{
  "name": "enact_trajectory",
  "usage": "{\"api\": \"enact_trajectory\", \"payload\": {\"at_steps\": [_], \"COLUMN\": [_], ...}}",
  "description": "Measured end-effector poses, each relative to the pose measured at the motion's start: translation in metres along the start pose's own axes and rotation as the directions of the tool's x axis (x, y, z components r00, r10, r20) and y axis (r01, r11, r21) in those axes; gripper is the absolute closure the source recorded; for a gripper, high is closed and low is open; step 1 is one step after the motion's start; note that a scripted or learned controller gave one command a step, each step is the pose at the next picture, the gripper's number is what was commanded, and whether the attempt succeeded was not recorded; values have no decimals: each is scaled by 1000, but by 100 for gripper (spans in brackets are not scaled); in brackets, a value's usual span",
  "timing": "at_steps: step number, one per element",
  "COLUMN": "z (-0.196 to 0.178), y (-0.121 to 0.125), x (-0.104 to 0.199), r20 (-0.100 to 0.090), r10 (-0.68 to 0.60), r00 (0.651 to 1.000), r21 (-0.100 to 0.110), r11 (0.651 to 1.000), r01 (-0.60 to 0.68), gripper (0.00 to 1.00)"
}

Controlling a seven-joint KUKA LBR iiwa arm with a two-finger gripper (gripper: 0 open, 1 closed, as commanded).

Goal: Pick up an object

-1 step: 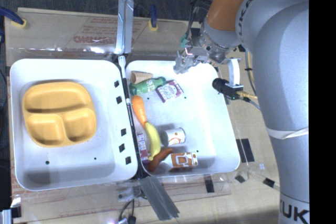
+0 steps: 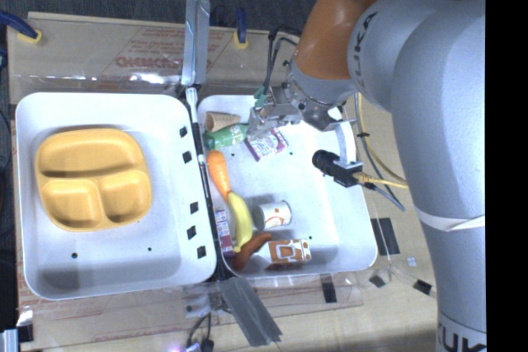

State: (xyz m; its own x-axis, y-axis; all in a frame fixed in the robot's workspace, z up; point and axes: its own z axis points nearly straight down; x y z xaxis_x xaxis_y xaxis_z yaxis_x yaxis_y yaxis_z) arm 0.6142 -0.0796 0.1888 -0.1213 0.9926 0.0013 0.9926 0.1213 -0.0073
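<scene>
My gripper [image 2: 263,116] hangs over the far left part of the right bin [image 2: 351,214]. Its tip is just above a purple and white packet [image 2: 267,146] and beside a green bottle [image 2: 227,136] lying on its side. A tan cone-shaped item [image 2: 218,121] lies just left of the gripper. Nearer the front lie an orange carrot [image 2: 217,171], a yellow banana [image 2: 239,218], a small white can [image 2: 276,214], a brown sausage-like piece [image 2: 249,247] and an orange carton [image 2: 289,251]. Whether the gripper touches the packet I cannot tell.
The left bin [image 2: 165,251] holds a yellow compartment tray [image 2: 93,177]. A black divider rail [image 2: 198,177] runs between the bins. The grey arm [image 2: 429,95] covers the bench's right side, with a black fitting [image 2: 334,166] over the right bin.
</scene>
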Motion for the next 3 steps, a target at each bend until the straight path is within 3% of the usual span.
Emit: {"api": "enact_trajectory", "payload": {"at_steps": [1,2,3], "z": [0,34,-12], "y": [0,-18,-55], "x": [0,-18,46], "r20": [0,0,1], "r10": [0,-230,-323], "r00": [1000,973,946], "r21": [0,-1,-1], "r11": [1000,973,946], "r01": [0,230,323], "gripper": [0,0,0]}}
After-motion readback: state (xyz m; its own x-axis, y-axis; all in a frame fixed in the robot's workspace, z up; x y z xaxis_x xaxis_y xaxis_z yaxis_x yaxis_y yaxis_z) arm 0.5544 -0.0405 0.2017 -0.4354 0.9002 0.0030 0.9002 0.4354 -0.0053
